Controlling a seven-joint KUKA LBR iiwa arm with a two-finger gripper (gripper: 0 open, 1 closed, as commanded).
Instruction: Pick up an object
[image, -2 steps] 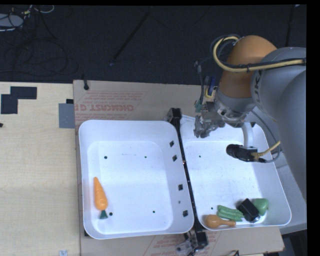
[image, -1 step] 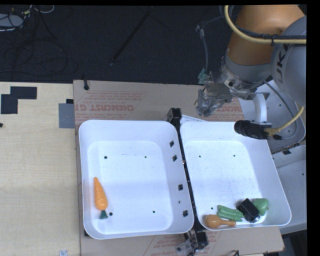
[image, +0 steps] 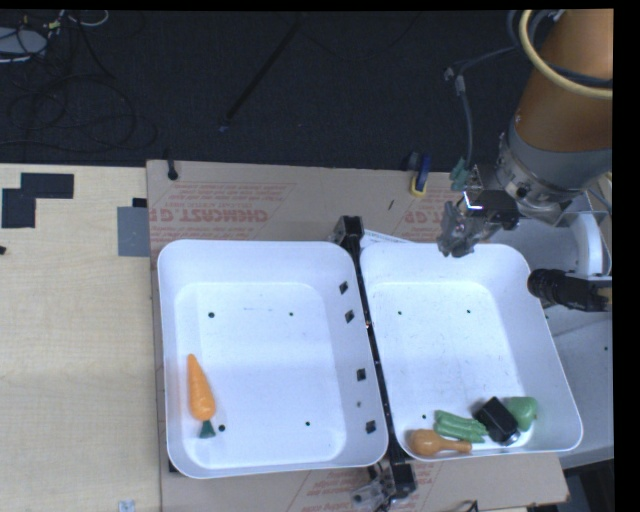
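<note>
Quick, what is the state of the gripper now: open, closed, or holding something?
Gripper: it cannot be told whether open or closed; it sits over the far edge of the right bin, and nothing is seen held in it.

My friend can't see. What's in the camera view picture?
A robot arm's end effector hangs over the back edge of the right bin, holding nothing. That bin's front corner has green beans, a black block and an orange gourd. The left bin has a carrot.
</note>
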